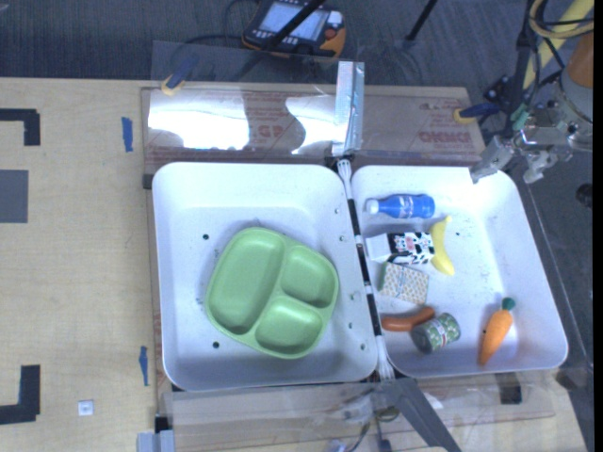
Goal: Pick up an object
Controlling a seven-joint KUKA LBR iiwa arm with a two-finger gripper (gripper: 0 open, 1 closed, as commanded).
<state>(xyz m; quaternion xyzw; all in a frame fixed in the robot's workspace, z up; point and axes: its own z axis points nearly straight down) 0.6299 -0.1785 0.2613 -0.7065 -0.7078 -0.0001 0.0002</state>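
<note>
Hovering: gripper (510, 154) over right bin's far corner | grip unclear | carrot (495, 332) well apart

A pale wooden desk (75, 281) fills the view, with black angular marks and bits of blue tape near its left side. Two shallow white bins sit on it, touching along a centre seam: the left bin (179, 215) and the right bin (528, 252). Behind them lies a brown cardboard sheet (415, 121), a shiny clear panel (236, 121) glaring over its left half.
</note>
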